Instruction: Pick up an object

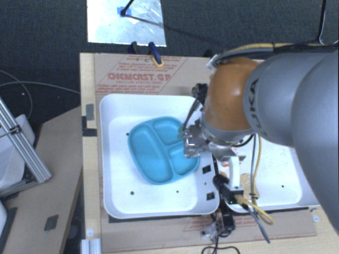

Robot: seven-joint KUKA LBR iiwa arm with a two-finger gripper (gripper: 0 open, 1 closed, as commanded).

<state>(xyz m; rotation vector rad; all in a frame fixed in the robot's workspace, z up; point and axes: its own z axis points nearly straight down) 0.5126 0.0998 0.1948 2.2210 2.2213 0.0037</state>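
Cardboard runs along the near edge of the table point(159, 229), brown and printed in red, and on it sit two shallow white bins side by side. At that near edge, between the bins, a tangle of black fittings and yellow cable point(249, 201) hangs below the arm. The left bin point(119, 194) holds the one thing worth picking: a single blue plastic tray point(153, 152) with three compartments, lying flat a little right of the bin's middle. Its long axis runs at a slant, from the near-left of the bin toward the far-right. The right bin point(280, 189) is largely covered by the arm.

One arm point(296, 99) reaches in from the right, grey with an orange band, and its wrist ends over the inner wall between the bins. The jaws point(190, 144) sit at the tray's right rim, touching or just above it; which of these I cannot tell. Whether they are spread or clenched is hidden by the metal of the wrist, so I cannot say, and nothing is visibly between them.

My judgement is that the coming move turns on this: the tray lies to the left of the jaws, broad and flat, so only its thin raised rim offers a grip.

Farther back, two blue clamps point(154, 53) pin the cardboard, and a shiny silver sheet point(124, 15) lies on dark carpet
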